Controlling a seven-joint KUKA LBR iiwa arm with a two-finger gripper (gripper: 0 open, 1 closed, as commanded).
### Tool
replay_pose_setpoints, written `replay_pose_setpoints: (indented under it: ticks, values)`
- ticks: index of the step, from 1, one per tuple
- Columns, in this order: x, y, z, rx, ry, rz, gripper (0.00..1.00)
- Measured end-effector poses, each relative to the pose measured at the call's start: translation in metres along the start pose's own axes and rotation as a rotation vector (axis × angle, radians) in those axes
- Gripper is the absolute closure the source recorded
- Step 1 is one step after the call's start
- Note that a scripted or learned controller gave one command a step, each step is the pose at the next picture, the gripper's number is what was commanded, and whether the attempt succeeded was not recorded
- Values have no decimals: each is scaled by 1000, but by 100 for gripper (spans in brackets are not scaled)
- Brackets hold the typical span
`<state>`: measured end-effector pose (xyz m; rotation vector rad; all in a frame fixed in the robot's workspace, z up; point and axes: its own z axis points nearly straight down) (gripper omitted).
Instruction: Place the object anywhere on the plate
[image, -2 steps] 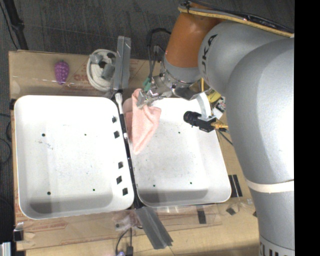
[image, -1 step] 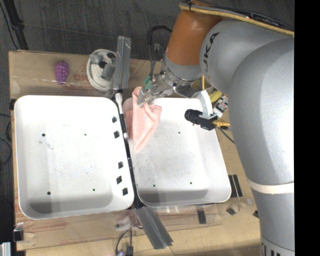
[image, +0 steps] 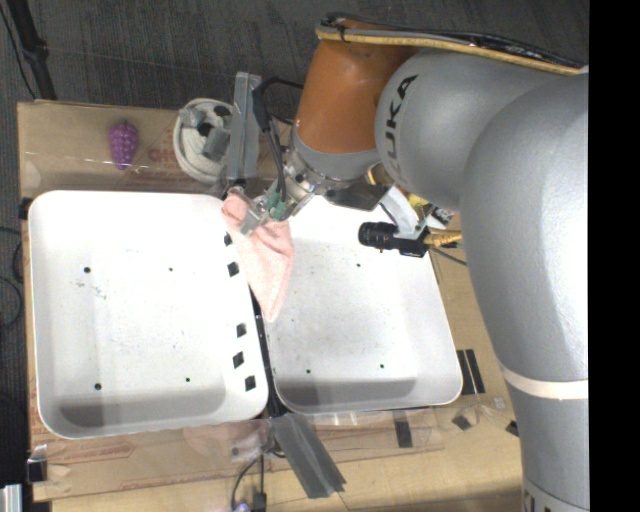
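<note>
The gripper (image: 268, 208) hung at the bins' far edge, clenched on a pink cloth (image: 270, 255). The cloth drooped over the rims between the left bin (image: 130, 300) and the right bin (image: 370, 330).

A: What carries the two white bins?

B: A table (image: 70, 140) with a tan, cardboard-like top. The left bin (image: 130, 310) and the right bin (image: 360, 330) sit side by side, their inner rims touching.

A: And beyond the table?

B: Dark grey carpet-like floor (image: 150, 50) along the top of the view, with a black cable (image: 30, 45) at the upper left corner.

A: Anything else lying about?

B: A small purple thing (image: 123, 143) rests on the table behind the left bin, and near it a white coil (image: 200, 135). Black tape marks (image: 240, 345) run along the left bin's inner rim. A grey bracket (image: 308, 455) juts out below the bins.

A: The light?

B: Even and bright, with soft shadows in the bins' near corners.
</note>
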<state>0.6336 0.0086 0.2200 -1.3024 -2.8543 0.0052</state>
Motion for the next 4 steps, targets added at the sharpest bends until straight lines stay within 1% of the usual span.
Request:
replay_pose_setpoints:
  ticks: [1, 2, 3, 4]
  values:
    - [45, 17, -12, -1, -1, -404, 100]
    - [96, 25, -20, -1, -2, -811, 100]
    - [145, 41, -13, -1, -2, -867, 100]
    - [144, 41, -13, -1, -3, -866, 0]
